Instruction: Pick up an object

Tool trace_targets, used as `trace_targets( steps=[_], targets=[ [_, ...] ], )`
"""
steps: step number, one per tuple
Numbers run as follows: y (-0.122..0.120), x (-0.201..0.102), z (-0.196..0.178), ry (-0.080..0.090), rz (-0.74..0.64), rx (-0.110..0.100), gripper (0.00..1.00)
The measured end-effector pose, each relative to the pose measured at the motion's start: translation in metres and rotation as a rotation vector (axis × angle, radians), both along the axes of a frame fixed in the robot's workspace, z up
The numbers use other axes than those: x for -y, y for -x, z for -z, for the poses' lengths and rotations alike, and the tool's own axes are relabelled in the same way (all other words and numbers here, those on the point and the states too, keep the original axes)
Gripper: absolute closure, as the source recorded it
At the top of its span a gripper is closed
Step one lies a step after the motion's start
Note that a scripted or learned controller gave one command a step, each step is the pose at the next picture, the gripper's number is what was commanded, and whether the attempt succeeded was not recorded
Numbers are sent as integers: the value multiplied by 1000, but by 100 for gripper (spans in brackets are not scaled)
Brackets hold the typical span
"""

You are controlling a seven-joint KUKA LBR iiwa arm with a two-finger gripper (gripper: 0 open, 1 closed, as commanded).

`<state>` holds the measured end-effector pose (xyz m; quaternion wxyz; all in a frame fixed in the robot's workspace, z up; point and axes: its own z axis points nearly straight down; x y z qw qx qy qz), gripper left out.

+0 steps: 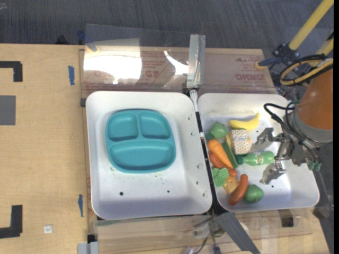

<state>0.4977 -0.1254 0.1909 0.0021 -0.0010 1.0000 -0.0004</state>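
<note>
The right bin (304, 194) holds a pile of toy food. It includes a yellow banana (245, 123), a small white and orange box (240, 141), a carrot (217, 152), a red sausage (239, 189) and a round green fruit (255, 193). A light green bottle-like piece (255, 159) lies to the right of the box. My gripper (268, 155) hangs low over the right half of this bin. Its fingers stand open, one above and one below the right end of the light green piece. Nothing is clamped between them.
The left bin (100, 194) carries a teal divided plate (140, 140). A green leafy toy (216, 130) and small orange and yellow pieces (228, 180) lie by the divider between the bins. Black and yellow cables (296, 70) run at the right behind the arm.
</note>
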Motion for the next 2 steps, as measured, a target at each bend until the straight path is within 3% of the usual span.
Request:
trace_targets(
  steps=[1, 2],
  targets=[
    [-16, -9, 94, 1, -85, 6, 0],
    [-1, -20, 101, 4, -90, 12, 0]
  ],
)
